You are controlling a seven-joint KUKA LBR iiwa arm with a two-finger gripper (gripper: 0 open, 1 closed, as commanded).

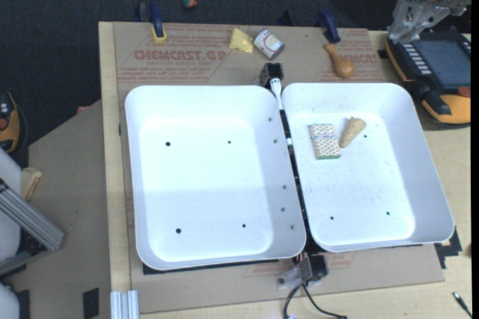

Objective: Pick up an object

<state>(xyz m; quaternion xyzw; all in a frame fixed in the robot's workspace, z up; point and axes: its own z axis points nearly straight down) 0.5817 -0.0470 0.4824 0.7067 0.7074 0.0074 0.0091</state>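
In the right bin (397,220) lie two objects near its back middle: a small flat packet (323,140) with a speckled print, and a tan cone-shaped piece (351,131) just to its right, almost touching it. The left bin (150,220) shows bare white floor. My gripper (419,10) hangs at the far top right, beyond the right bin's back corner and well away from both objects, with nothing visibly in it.
Behind the bins on the board lie a yellow wedge (241,40), a small pale box (268,43) and a brown wooden piece (340,61). Blue clamps (156,16) (327,25) stand at the back edge. A black-and-orange device (441,70) sits right of the bins.
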